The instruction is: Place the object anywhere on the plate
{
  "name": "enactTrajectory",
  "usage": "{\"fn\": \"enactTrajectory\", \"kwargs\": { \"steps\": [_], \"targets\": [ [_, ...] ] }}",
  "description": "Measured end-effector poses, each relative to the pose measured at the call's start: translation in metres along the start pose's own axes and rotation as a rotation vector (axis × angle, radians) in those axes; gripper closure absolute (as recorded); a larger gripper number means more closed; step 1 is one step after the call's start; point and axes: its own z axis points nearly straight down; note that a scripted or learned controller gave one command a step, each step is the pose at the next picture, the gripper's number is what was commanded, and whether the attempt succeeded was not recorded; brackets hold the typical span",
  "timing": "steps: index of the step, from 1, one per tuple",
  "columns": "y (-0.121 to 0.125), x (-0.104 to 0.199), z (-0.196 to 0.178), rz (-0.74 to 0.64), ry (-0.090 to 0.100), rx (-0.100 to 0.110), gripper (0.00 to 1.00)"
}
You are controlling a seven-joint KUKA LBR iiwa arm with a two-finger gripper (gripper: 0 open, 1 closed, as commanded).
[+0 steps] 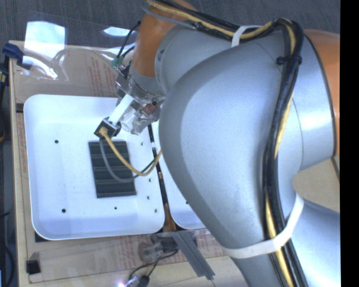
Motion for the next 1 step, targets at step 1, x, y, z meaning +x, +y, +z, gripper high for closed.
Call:
{"fn": "enactTrajectory", "kwargs": {
  "steps": [1],
  "targets": [
    [0.0241,-0.0969,0.0016,0.219,-0.004,0.004,1.0]
  ]
}}
